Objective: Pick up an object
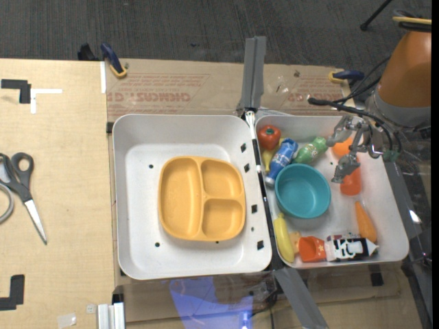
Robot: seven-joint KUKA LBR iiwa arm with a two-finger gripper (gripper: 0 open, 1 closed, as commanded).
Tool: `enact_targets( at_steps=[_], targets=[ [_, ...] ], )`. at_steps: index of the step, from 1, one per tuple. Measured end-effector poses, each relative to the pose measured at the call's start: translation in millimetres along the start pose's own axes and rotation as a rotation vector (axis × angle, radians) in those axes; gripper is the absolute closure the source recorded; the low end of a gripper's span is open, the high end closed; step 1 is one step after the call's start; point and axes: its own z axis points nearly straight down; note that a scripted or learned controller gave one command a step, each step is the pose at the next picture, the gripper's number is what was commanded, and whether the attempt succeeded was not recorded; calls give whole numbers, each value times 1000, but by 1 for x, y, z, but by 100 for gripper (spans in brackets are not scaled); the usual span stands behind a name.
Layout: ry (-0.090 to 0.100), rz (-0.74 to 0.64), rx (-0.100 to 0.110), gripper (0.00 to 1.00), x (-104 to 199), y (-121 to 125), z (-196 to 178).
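The tool (348,157) is seen low over the upper rt part of the rt bin (398,204), just above a small orange-red item (350,182); its state can't be told from this view, and nothing is visibly gripped. Also seen in the rt bin: a teal bowl (302,191) at centre, a tomato (269,136), blue can (282,157) and green item (312,149) along the top, a carrot (365,221) at rt, and a banana (282,234), orange cup (311,248) and black-and-white pack (351,247) at the bottom. A yellow divided plate (202,199) is held in the lt bin (130,204), w/ scissors (25,190) lying well apart on the worktop (55,245) at far lt.
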Motion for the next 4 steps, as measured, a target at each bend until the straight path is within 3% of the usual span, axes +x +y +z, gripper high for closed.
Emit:
enact_targets(
  at_steps=[1,2,3,4],
  targets=[
    [-1,87,0,0,-22,-40,81],
    [-7,82,1,100,-24,-38,70],
    [0,131,-1,100,-8,18,80],
    [0,-70,0,100,20,-60,80]
  ],
)
